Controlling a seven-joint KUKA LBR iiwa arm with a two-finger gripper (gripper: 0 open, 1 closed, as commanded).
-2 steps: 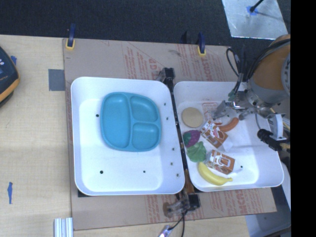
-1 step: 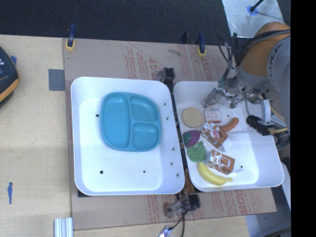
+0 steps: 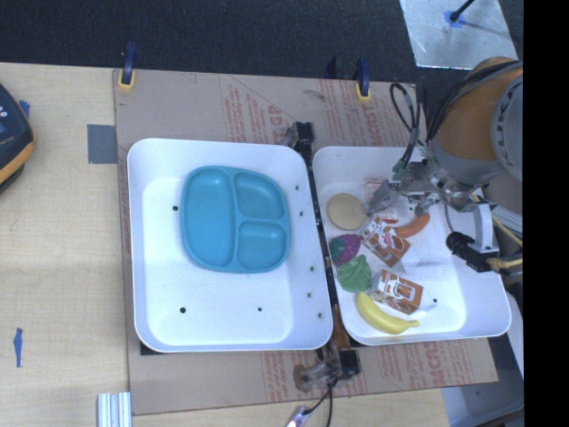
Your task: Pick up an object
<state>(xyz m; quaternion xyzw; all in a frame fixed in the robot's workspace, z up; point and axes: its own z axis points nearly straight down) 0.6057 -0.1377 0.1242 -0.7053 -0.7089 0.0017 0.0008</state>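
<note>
Two shallow white bins sit side by side on a tabletop (image 3: 62, 265). Nearest the camera in the right bin (image 3: 480, 314) lies a yellow banana (image 3: 382, 317), just beside a small printed carton (image 3: 399, 293). Behind them sit a green leafy toy (image 3: 355, 275) and a purple one (image 3: 345, 248), then a second carton (image 3: 386, 241), an orange sausage (image 3: 411, 226) and a tan round cookie (image 3: 346, 210). The gripper (image 3: 397, 196) hangs low over the bin's far side, near the second carton; whether its fingers are spread or closed cannot be told. A blue divided plate (image 3: 235, 218) lies in the left bin (image 3: 151, 310).
</note>
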